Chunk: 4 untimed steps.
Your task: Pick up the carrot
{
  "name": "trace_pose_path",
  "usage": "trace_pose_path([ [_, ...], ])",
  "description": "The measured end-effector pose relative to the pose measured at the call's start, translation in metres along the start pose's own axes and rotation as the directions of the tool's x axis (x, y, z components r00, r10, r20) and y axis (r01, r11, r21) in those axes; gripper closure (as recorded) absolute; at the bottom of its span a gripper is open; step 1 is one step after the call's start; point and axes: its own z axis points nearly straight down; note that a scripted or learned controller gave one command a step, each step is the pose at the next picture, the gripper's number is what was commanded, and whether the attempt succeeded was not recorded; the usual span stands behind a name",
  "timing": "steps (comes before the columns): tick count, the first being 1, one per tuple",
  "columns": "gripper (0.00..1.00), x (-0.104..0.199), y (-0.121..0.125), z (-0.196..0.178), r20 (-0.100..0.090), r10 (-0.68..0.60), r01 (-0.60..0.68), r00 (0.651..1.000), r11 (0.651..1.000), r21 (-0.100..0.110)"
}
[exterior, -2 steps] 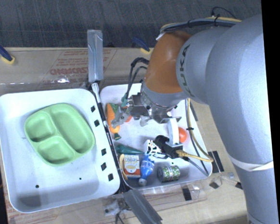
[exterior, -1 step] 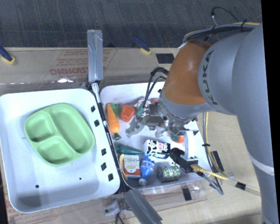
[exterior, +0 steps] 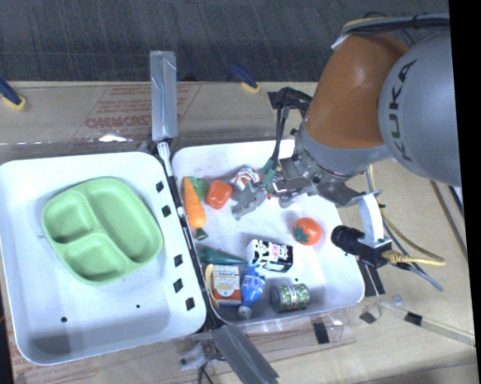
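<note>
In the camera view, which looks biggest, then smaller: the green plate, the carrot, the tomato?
1. green divided plate, clearly the largest.
2. carrot, long and thin.
3. tomato, the smallest, though its round area is not much below the carrot's.

The scene is lit evenly and fairly brightly from above, so that only soft, short shadows are cast, the clearest one just beneath the gripper point(exterior: 261, 185) on the floor of the right bin point(exterior: 337, 262). The left bin point(exterior: 23, 270), well away from the gripper, is nearly washed out, and a small glare spot is seen on the clear sheet point(exterior: 112, 139) behind it. Fine detail is softened throughout, and small labels cannot be read.
</note>
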Motion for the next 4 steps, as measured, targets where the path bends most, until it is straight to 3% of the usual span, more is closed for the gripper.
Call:
trace_pose_path([
  [1,0.0,0.031,-0.015,0.074,-0.001,0.052,-0.052,0.999,0.999,0.005],
  [2,0.0,0.035,0.033,0.061,-0.002,-0.012,0.012,1.0,1.0,0.002],
  [3,0.0,0.072,0.002,0.074,-0.003,-0.204,0.204,0.979,0.979,0.005],
  [4,0.0,0.029,0.039,0.087,0.0,-0.385,0.385,0.923,0.923,0.0],
])
